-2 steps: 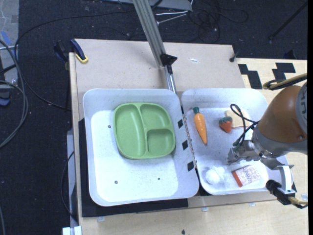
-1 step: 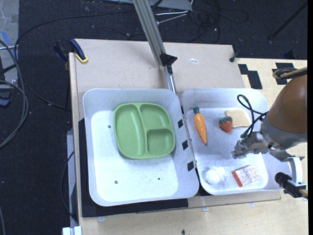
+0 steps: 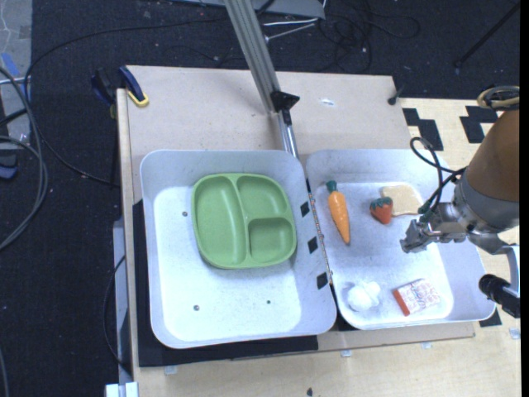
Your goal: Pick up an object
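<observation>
One fixed camera, high above the bench (image 3: 248, 98), apparently slanted, both bins (image 3: 165, 304) framed

We find the divided plate (image 3: 245, 220) in the left bin (image 3: 165, 304); carrot (image 3: 339, 215), strawberry (image 3: 381, 210) and carton (image 3: 416, 296) lie in the right bin (image 3: 463, 308).
</observation>
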Motion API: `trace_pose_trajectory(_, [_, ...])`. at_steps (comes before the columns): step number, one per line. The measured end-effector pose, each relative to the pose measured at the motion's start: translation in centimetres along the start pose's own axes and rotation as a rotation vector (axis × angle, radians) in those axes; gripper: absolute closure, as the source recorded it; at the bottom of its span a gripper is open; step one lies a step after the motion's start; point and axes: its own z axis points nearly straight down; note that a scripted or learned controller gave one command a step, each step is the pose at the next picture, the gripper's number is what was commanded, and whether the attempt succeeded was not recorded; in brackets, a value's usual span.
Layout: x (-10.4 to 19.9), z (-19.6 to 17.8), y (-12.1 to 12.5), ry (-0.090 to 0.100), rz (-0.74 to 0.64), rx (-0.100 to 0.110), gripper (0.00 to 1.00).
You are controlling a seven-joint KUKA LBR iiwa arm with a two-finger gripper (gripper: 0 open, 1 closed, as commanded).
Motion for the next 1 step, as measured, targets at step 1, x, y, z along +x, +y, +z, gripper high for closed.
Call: trace_pose_trajectory(1, [-0.02, -3.99, 0.18, 0.0, 0.001, 0.001, 1.0])
